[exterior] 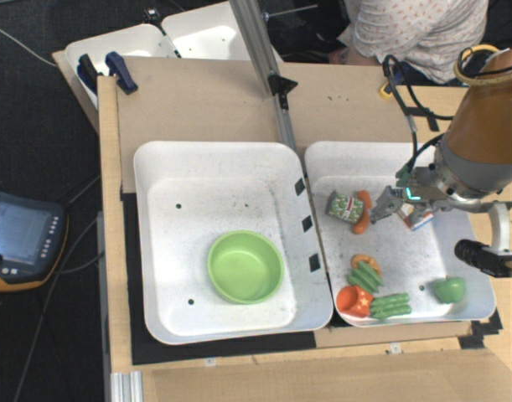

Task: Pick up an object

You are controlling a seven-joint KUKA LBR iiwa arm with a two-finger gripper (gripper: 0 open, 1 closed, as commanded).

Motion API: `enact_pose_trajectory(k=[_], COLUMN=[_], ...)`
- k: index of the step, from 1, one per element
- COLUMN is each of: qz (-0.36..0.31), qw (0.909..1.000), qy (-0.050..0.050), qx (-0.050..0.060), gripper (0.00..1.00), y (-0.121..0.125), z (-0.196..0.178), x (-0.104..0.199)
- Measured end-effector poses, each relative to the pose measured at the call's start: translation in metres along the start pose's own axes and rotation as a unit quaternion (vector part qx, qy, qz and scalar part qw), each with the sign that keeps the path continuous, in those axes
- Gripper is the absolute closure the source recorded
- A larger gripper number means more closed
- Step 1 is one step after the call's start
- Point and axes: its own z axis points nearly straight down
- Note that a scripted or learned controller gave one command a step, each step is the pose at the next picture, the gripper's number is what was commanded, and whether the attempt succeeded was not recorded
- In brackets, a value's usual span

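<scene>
Though labelled, the can (346, 207) shows nothing legible.

Two shallow white bins sit side by side: the left bin (155, 174), well apart from the gripper (388, 207), and the right bin (339, 157) beneath it. One green bowl (245, 266) lies in the far bin. Near the gripper lie five small objects: one green-and-red can (346, 207) just beside it, one orange-and-green piece (366, 270), one orange cup (353, 301), one bunch of green beans (391, 306), and one green round item (449, 290).
</scene>
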Motion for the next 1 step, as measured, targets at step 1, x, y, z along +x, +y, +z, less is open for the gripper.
enact_pose_trajectory(k=[1], qz=[0.0], qw=[1.0], qy=[0.0], qx=[0.0], gripper=[0.0], y=[0.0], z=[0.0], x=[0.0])
